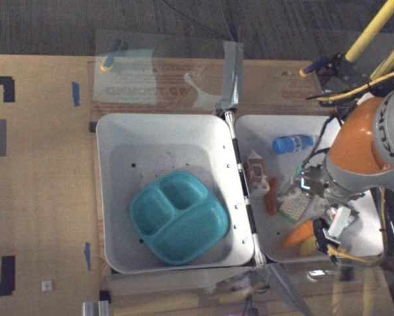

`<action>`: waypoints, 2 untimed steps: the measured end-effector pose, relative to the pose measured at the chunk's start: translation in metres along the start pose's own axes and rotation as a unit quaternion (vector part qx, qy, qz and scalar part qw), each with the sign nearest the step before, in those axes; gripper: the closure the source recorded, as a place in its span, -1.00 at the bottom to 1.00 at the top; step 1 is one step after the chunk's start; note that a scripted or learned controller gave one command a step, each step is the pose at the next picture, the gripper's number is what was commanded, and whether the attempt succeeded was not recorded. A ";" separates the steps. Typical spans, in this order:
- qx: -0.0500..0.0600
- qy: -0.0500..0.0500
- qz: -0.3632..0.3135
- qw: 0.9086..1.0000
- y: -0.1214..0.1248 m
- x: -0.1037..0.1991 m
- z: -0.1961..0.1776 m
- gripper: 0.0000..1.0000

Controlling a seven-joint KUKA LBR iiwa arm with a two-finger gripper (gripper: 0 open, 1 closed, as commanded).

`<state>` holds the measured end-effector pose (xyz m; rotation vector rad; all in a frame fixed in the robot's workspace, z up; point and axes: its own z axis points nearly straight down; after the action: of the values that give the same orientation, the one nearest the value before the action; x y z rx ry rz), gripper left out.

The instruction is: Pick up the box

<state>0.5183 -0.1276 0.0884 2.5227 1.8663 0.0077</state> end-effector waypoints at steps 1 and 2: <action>-0.002 -0.002 0.027 1.000 0.003 0.020 0.000 -1.00; 0.000 0.000 0.006 1.000 0.015 0.018 0.000 -1.00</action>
<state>0.5382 -0.1152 0.0883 2.5351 1.8504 0.0069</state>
